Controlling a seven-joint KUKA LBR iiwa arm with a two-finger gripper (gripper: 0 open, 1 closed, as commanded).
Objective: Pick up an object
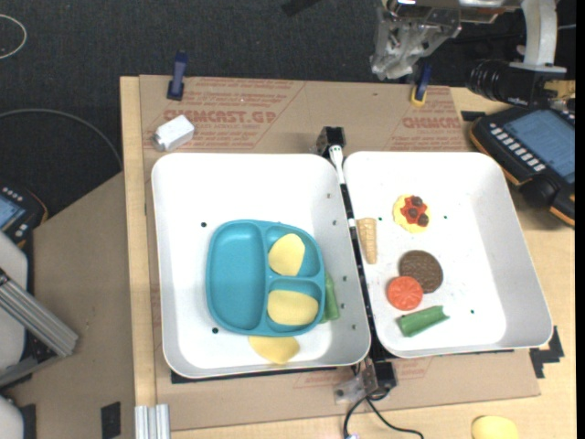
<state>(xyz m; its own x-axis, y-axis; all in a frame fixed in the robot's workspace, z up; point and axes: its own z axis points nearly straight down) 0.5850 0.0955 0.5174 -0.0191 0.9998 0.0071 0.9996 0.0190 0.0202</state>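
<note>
My gripper (398, 60) hangs high at the top of the view, beyond the far edge of the right bin (512, 245), over the cardboard. Nothing shows between its fingers. In the right bin lie a yellow pastry with red berries (412, 212), a brown cookie (420, 270), a red tomato (404, 293), a green pepper piece (421, 320) and a tan cone (367, 239) by the left wall. The left bin (183, 245) holds a blue divided tray (233, 277) with two yellow pieces (287, 254) (292, 306) in its right compartments. Another yellow piece (274, 347) lies just in front of the tray.
A white block (174, 133) and a blue clamp (177, 76) sit on the cardboard behind the left bin. A second blue clamp (420, 91) stands just below the gripper. A black tablet device (535, 149) lies at the far right. A thin green piece (330, 300) rests beside the tray.
</note>
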